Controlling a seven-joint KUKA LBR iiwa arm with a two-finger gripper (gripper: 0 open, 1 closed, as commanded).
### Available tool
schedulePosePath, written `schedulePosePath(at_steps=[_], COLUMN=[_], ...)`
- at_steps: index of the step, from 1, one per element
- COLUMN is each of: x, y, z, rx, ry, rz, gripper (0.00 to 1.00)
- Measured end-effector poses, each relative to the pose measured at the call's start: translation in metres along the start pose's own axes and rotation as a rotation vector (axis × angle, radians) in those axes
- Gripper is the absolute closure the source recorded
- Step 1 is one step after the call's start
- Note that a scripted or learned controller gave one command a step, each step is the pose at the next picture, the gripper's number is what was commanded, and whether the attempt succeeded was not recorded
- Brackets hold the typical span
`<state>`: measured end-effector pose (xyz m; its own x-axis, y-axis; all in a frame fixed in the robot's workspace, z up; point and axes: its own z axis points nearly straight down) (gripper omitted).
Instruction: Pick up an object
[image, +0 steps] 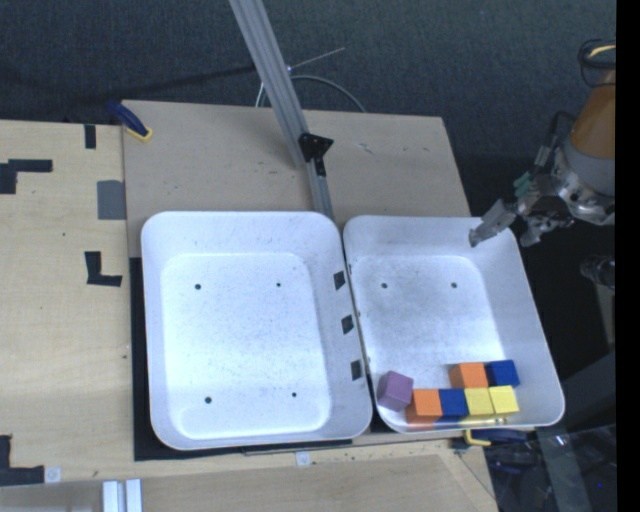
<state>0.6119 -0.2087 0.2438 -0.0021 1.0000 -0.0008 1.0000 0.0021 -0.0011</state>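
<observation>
Arm: the grey arm with its orange band (598, 120) is reaching in from the right edge, hanging over the upper right corner of the right bin.
Hand: the hand (497, 222) is hovering at the right bin's top right rim, well apart from the blocks; nothing is sitting between its fingers, and whether they are wide or narrow I cannot tell.
Right bin: the right bin (440, 300) is lying on the desk (220, 150), touching the left bin along its inner edge.
Blocks: all are lying clustered in the right bin's lower right corner, against the front wall.
Purple block: the purple block (396, 388) is sitting tilted at the left end of the cluster.
Front row: an orange block (427, 402), a blue block (453, 402) and two yellow blocks (491, 401) are lying side by side, touching.
Back row: a second orange block (468, 376) and a second blue block (501, 373) are sitting just behind the front row.
Left bin: the left bin (240, 320) is lying beside the right one.
Rail: a grey metal rail (280, 85) is slanting down from the top toward the gap between the bins.
</observation>
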Motion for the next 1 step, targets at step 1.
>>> schedulePosePath(at_steps=[1], x=[0.0569], y=[0.0342], z=[0.0860], rx=[0.005], ry=[0.003], rz=[-0.004], gripper=[0.00])
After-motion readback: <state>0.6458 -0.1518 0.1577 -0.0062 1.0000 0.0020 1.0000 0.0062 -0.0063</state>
